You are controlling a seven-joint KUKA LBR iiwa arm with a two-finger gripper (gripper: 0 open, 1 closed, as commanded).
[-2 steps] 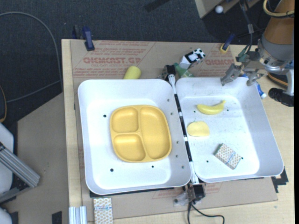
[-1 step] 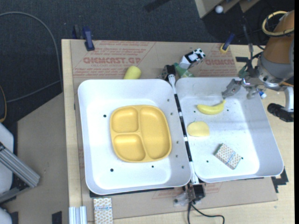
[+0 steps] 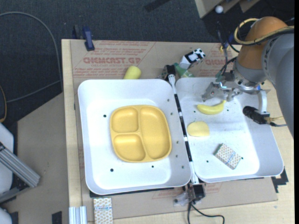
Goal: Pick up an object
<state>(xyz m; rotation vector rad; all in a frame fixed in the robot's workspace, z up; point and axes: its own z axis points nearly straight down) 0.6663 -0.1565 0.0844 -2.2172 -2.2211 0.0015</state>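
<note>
Grey arm with orange band cut off at the right edge, gripper [image 3: 216, 91] low in the right bin [image 3: 261, 148], whether it grips anything too small and blurred to tell, yellow banana [image 3: 210, 108] just beneath it, divided yellow plate [image 3: 140, 133] in the left bin [image 3: 93, 125].

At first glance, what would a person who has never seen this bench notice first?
The eye goes first to the yellow three-compartment plastic plate, lying alone in the middle of the left white bin. Next comes the grey arm with its orange band, reaching in from the right, its gripper low just above a yellow toy banana in the right white bin. A pale yellow lump and a small patterned box lie nearer in that bin.
</note>
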